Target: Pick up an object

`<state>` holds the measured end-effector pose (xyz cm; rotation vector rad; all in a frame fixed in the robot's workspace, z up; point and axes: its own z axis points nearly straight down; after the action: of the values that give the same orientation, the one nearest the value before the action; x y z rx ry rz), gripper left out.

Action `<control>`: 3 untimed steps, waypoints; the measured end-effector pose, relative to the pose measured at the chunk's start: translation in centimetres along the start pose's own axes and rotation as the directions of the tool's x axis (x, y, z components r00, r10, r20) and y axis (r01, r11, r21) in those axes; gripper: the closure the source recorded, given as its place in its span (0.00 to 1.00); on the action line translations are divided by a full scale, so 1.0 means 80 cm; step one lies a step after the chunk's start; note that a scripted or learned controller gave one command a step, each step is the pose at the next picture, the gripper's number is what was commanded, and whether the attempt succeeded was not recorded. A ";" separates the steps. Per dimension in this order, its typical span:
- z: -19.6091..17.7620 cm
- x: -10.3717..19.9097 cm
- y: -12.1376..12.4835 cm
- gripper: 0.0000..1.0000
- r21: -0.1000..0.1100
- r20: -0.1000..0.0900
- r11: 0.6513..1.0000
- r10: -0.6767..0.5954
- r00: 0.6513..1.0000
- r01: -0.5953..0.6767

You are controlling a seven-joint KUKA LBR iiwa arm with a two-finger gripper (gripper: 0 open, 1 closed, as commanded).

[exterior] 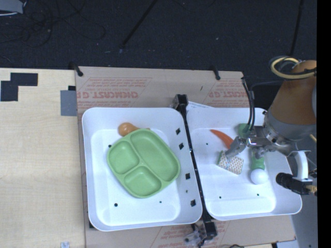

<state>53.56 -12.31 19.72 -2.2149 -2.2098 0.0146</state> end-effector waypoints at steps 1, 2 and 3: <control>-0.009 0.000 0.004 0.00 -0.014 0.002 1.000 -0.002 1.000 0.002; 0.068 0.003 0.011 0.00 -0.009 0.001 1.000 -0.002 1.000 0.002; 0.131 0.001 0.013 0.00 -0.017 0.007 1.000 0.000 1.000 0.000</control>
<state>54.42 -12.20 9.26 -2.2267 -2.2217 0.0031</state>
